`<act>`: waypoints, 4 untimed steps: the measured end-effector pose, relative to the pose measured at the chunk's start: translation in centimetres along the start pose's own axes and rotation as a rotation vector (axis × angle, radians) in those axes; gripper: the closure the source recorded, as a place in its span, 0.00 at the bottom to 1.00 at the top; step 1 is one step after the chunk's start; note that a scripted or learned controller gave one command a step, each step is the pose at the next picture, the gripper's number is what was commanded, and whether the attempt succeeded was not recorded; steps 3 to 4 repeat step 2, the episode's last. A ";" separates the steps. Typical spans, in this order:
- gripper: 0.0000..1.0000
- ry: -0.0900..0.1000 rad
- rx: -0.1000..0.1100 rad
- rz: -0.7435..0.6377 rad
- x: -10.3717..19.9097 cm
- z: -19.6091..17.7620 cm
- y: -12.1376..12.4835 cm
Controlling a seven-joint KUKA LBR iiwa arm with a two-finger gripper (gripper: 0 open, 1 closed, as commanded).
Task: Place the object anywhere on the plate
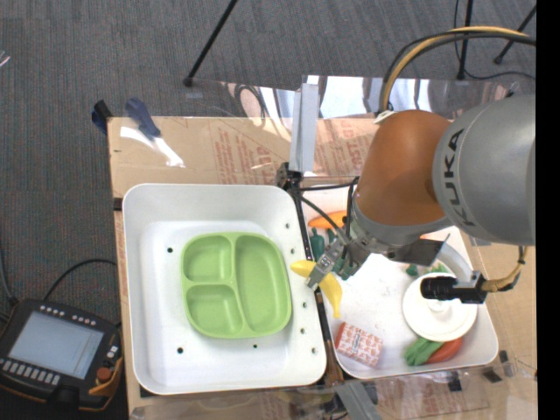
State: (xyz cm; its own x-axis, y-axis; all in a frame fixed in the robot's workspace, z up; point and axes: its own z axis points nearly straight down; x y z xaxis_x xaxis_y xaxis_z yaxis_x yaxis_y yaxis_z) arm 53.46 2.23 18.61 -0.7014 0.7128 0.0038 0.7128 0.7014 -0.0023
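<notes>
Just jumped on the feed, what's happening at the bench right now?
The arm's gripper is over the divide between the two bins, with a yellow banana between its fingers, so it appears to have the banana in hand. The green plate sits in the left bin with nothing on it yet. The right bin holds a white round piece, a red-and-white packet and a green and orange item. The placement is not yet done.

Robot lab, tripod legs [214, 33], teach pendant [57, 350], carpet floor [52, 59]
</notes>
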 end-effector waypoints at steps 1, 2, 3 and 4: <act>1.00 -0.002 -0.001 -0.078 6.0 -2.5 5.6; 0.00 -0.002 0.000 -0.078 6.0 -2.4 5.6; 0.00 -0.002 0.000 -0.078 6.0 -2.4 5.6; 0.00 -0.002 0.000 -0.078 6.0 -2.4 5.6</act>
